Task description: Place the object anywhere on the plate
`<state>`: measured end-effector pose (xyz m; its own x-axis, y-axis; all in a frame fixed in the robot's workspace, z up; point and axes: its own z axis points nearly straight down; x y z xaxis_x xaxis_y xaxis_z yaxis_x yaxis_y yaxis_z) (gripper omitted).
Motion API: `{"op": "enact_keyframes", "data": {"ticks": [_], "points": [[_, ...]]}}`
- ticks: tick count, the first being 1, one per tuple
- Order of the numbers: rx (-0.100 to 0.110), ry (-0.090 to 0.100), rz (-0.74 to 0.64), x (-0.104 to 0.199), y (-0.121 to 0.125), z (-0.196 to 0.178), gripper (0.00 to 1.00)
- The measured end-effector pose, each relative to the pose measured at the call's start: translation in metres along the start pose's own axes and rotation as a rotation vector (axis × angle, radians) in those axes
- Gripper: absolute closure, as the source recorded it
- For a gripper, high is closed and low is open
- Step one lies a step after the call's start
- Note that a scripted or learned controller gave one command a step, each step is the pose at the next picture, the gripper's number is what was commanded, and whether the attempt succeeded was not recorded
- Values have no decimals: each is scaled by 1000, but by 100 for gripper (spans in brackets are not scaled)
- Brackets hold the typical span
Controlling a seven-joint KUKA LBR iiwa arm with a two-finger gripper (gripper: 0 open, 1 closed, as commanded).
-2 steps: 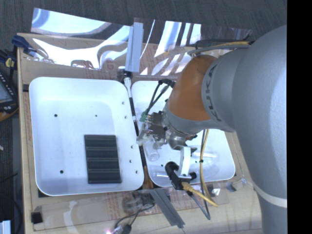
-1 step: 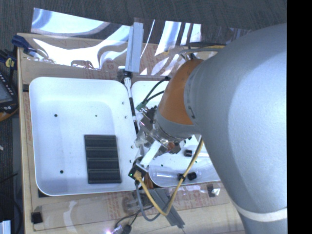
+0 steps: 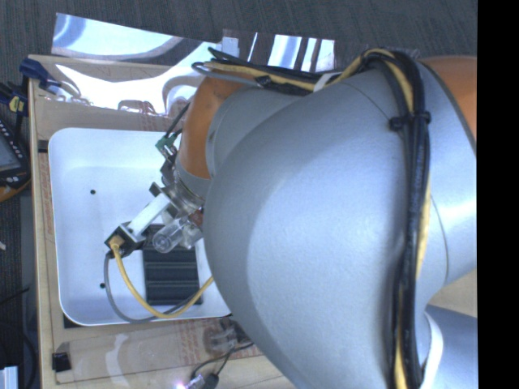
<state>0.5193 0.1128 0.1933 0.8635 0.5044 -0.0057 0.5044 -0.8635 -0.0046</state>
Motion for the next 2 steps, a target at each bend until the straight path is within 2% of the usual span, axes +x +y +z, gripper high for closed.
{"op": "enact_keyframes", "data": {"ticks": [1, 2], "points": [[0, -2, 68, 54, 48, 87, 100], [0, 1, -229, -31, 54, 2, 100]]}}
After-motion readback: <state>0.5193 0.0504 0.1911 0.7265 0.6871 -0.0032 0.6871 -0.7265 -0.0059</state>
